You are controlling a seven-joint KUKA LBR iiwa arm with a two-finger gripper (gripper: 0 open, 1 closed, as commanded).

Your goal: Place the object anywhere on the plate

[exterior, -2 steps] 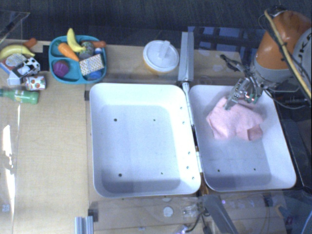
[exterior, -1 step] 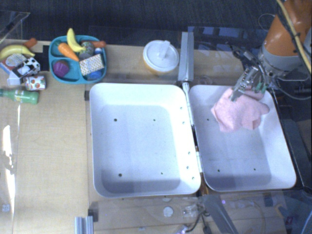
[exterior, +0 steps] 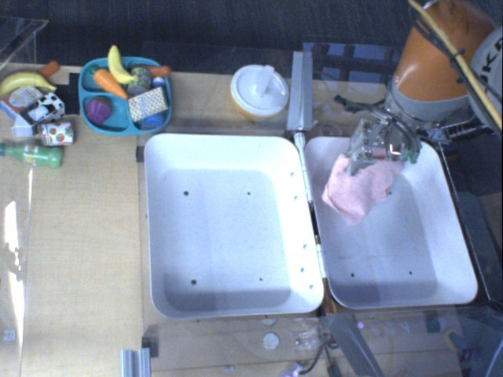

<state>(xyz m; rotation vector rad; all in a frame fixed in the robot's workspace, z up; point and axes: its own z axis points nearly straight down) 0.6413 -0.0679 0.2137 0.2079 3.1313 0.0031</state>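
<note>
A pink cloth [exterior: 360, 188] hangs crumpled over the upper left part of the right bin [exterior: 409, 273]. Its top edge is pinched between the fingers of my gripper [exterior: 379, 149], which is shut on it just above. The cloth's lower folds droop toward the bin floor; I cannot tell whether they touch it. The grey arm with its orange band [exterior: 436, 49] reaches in from the upper right. A blue divided plate [exterior: 118, 124] holding toy food sits on the bench at the far upper left, outside both bins.
The left bin [exterior: 228, 226] lies beside the right one, with a metal divider [exterior: 299, 93] at the back between them. A white lidded bowl [exterior: 259, 91] stands behind the left bin. A banana, small toys and a green bottle [exterior: 31, 157] lie at the far left.
</note>
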